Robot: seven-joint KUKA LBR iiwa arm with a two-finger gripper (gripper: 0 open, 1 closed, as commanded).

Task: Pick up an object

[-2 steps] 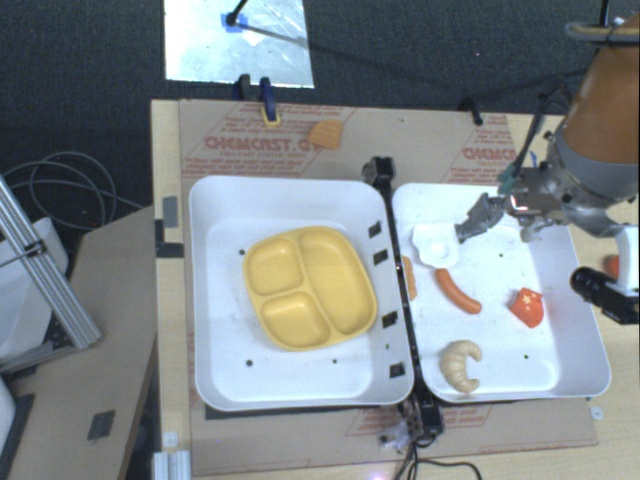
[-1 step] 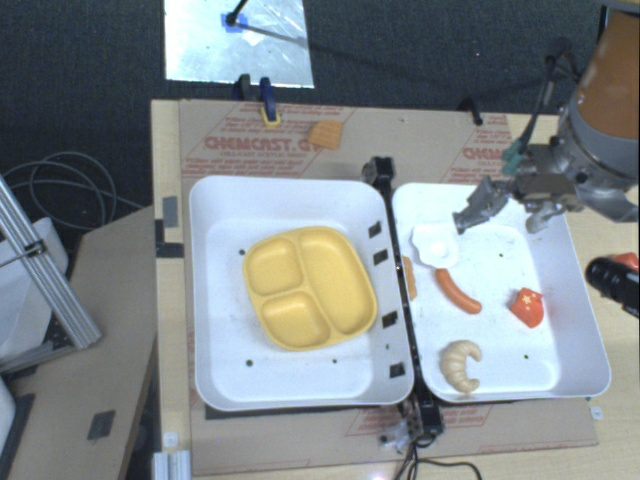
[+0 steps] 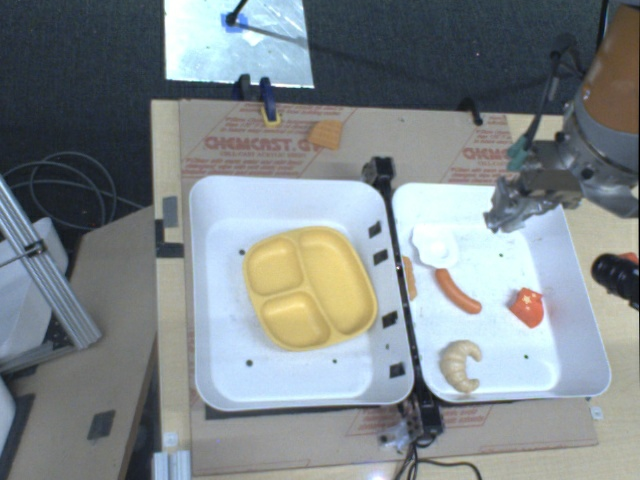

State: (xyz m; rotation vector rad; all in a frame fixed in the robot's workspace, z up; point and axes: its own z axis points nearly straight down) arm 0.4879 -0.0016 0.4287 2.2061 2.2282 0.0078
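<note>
The claw (image 3: 503,218) is seen above the far part of the right white bin (image 3: 575,268); whether it is released cannot be told; the orange sausage (image 3: 458,291) lies nearer and could be missed or rolled away.

Even, bright overhead light; the white bins (image 3: 300,388) read slightly blown out, with soft short shadows under their contents. Strong glare off the foil sheet (image 3: 238,28) at top. Overall soft focus and low resolution, dark carpet underexposed.
</note>
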